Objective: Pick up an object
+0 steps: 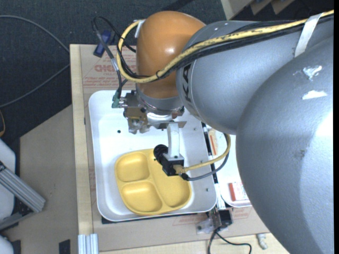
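Note:
A yellow plate [139,187] with three compartments lies in the front half of the left white bin [98,157]. My gripper [136,123] hangs under the orange band of the arm, over the bin's back part, a little behind the plate's far edge. Its tip is small and brownish against the white floor, and nothing can be made out in it. A white bracket with a black block [170,160] on the wrist overlaps the plate's back right corner.
The big grey arm [265,105] covers most of the right bin. A red and white packet [238,192] and an orange-printed item [212,142] peek out there. Yellow cable loops around the wrist. The bench's wooden edge [79,142] runs along the left.

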{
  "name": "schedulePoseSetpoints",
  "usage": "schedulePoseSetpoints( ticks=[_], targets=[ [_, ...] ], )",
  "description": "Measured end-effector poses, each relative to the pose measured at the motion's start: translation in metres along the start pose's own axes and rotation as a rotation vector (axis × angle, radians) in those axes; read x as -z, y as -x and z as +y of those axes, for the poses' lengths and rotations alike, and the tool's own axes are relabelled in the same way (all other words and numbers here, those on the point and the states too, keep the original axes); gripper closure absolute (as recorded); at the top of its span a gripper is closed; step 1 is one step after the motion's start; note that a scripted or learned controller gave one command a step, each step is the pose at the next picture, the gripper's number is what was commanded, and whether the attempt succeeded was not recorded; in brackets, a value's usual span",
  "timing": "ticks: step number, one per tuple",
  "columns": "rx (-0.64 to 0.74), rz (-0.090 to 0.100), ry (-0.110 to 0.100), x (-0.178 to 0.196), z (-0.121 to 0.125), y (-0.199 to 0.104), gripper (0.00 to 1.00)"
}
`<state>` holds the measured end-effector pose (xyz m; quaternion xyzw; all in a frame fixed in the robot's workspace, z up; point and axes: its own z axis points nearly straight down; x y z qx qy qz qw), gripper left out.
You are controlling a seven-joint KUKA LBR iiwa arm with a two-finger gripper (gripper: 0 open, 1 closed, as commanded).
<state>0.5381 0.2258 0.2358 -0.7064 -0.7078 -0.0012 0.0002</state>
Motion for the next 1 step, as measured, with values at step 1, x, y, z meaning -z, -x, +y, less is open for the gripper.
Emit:
schedulePoseSetpoints(
  ticks=[1],
  targets=[
    [-0.002,-0.002,-0.001,0.0100,0.0295,0.0156,1.00]
  ],
)
